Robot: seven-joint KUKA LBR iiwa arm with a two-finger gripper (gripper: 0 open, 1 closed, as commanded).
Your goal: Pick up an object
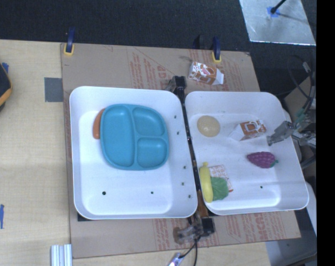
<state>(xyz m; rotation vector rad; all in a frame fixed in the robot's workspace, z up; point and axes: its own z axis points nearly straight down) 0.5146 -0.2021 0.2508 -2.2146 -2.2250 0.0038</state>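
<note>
A small snack packet (206, 73) lies on brown cardboard (134, 65) behind the bins. Blue clips (70, 39) hold that cardboard down.

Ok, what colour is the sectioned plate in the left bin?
The divided plastic plate is light blue, seen clearly in the camera view from above.

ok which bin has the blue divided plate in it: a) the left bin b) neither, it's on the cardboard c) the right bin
a: the blue divided plate lies inside the left bin, partly covering an orange thing at its left edge.
</note>
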